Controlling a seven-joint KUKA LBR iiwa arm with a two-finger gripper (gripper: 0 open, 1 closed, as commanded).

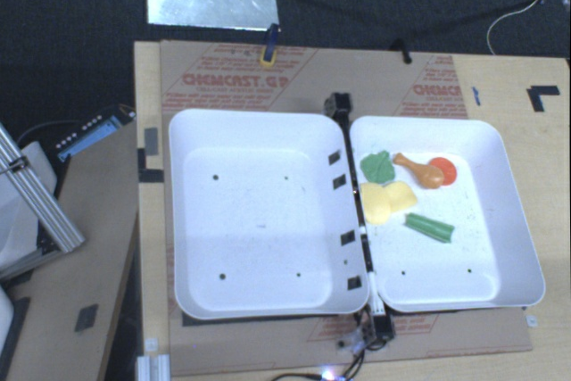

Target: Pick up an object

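A board-topped bench (357, 71) on dark carpet bears two white bins; in the right bin (500, 263), far-left, lies a green stick (429, 227), long axis running left-far to right-near, beside yellow (387, 202), orange (419, 169) and red (443, 169) toys.

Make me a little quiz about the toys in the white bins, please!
1. True or false: the toys lie in the left bin.
2. Which toy lies nearest the camera view's bottom edge? A) green leafy toy B) dark green stick-shaped toy C) red round toy
3. Fill in: the pale yellow toy lies just below the green ____ toy.

Key: 1 false, they lie in the right bin; 2 B; 3 leafy.
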